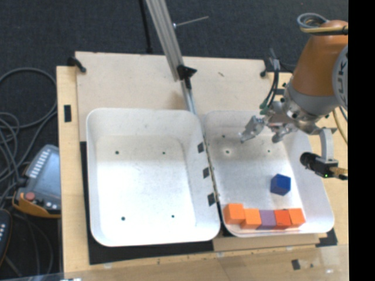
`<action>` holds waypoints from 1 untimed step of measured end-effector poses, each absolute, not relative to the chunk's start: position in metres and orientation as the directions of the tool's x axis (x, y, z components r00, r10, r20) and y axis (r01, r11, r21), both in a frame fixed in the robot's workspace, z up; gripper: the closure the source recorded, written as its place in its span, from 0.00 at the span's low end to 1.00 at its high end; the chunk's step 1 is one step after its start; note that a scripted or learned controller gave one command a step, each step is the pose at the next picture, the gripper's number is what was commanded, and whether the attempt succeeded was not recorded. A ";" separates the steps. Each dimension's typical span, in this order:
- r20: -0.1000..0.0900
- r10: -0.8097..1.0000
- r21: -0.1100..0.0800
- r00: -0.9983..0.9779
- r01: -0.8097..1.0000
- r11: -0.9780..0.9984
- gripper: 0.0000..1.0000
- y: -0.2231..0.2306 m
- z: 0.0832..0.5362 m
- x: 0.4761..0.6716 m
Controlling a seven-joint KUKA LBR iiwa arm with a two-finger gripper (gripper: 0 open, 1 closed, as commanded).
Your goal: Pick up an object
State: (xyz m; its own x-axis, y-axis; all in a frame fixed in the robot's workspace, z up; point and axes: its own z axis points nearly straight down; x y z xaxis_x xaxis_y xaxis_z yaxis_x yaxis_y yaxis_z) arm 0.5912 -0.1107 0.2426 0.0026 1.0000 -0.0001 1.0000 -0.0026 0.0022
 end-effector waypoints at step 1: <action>-0.004 1.000 -0.001 0.006 1.000 -0.006 0.00 -0.170 0.222 0.563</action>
